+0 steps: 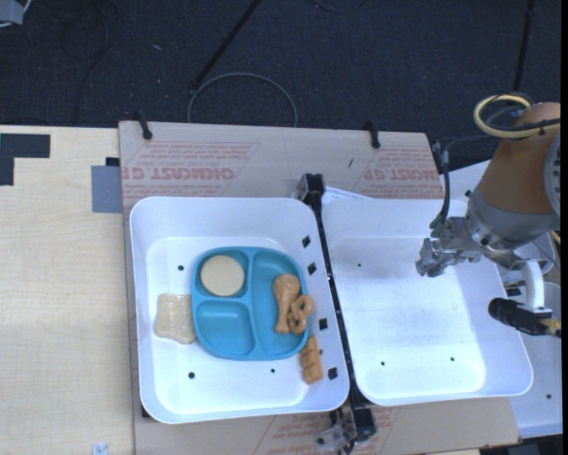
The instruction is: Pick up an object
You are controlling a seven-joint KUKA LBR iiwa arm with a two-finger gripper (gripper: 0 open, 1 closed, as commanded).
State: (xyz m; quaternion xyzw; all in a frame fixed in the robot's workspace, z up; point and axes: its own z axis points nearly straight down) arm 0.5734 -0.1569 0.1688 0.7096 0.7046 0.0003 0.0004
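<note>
Objects for picking all lay in the left bin (146,254), well apart from the arm. A blue divided plate (231,330) sat near that bin's middle. One of its compartments held a round tan disc (221,275), like a small flatbread; another held a knobbly tan pretzel-like piece (291,303), and the third had nothing in it. A pale bread-like slice (174,318) lay on the bin floor touching the plate's left edge, and a small brown chunk (310,360) lay on the floor just beside the plate's lower right corner, close to the bin wall.

The gripper (435,257) hung over the right bin (407,368), near its upper right part, with nothing seen between its fingers. Whether those fingers were spread or closed could not be told, since they were small and dark against the wrist.

The arm probably stood there as a pause or start pose, since that bin offered nothing to take. To reach any object it would have to cross the raised rims and the black clips (314,192) joining the two bins. The chunk by the wall looked awkward to grasp; the items on the plate looked freer.
</note>
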